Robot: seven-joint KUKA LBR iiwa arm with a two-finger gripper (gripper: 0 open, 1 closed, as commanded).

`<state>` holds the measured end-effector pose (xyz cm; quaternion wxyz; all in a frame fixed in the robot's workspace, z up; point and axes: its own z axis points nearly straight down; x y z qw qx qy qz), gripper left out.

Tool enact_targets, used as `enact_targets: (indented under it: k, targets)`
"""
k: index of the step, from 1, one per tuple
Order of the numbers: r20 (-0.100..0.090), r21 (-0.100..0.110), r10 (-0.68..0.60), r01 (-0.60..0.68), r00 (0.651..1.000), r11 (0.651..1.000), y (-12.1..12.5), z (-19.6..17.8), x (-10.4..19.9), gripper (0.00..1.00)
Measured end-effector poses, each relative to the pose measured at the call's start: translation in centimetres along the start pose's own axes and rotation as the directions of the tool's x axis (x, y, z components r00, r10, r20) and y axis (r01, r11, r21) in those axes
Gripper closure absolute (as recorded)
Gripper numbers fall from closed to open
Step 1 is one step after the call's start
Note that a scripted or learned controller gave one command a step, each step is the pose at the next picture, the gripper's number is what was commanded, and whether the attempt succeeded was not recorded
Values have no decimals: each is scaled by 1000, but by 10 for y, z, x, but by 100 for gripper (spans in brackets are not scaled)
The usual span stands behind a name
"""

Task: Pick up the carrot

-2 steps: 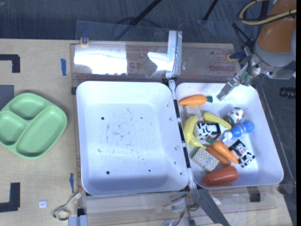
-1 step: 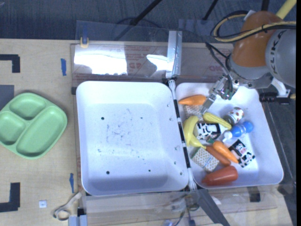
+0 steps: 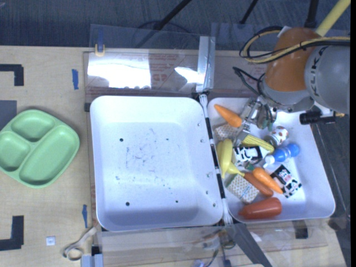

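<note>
**Hand over a crowded right bin, carrot just to its left**

Two shallow white bins side by side on the desk [image 3: 50, 65]. Left bin [image 3: 150, 160]: bare white floor with faint scuffs and a few dark dots. Right bin [image 3: 317, 193]: packed with toy food and small things. At its far left corner, an orange carrot [image 3: 228, 114], lying at a slant, thick end toward the divider between the bins, tip toward the hand. Below that, a tan waffle-textured piece [image 3: 224, 132], a yellow banana [image 3: 225, 156] lying along the divider, a corn cob [image 3: 255, 142], and a black-and-white patterned item [image 3: 245, 156]. Further right, a small white ball with coloured marks [image 3: 280, 133] and a blue-and-white bottle [image 3: 282, 153]. Nearer the front, a second carrot [image 3: 261, 181], another waffle-textured piece [image 3: 243, 189], a black-and-white checked block [image 3: 287, 181] and a red sausage-like piece [image 3: 260, 208] against the front wall.

Outside the bins, at the left of the desk, a green divided plate [image 3: 38, 148]. Behind the left bin, a clear plastic sheet [image 3: 144, 65].

Hand [image 3: 253, 117] low over the far part of the right bin, under the orange wrist band. Far carrot just beside it on the left, tip near or perhaps touching the fingers; contact not clear. Open or closed: cannot tell. Nothing visibly gripped.
</note>
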<state>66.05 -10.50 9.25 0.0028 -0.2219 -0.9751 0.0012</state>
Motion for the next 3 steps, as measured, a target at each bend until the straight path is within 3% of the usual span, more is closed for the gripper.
enact_targets:
  k: [1,2,3]
  targets:
    - [26,-13,3,-2,1000,1000,3,-16,-6,100]
    - [18,-8,-72,72,997,997,-38,1,-10,100]
    - [12,-6,-151,151,989,989,58,-94,49,100]
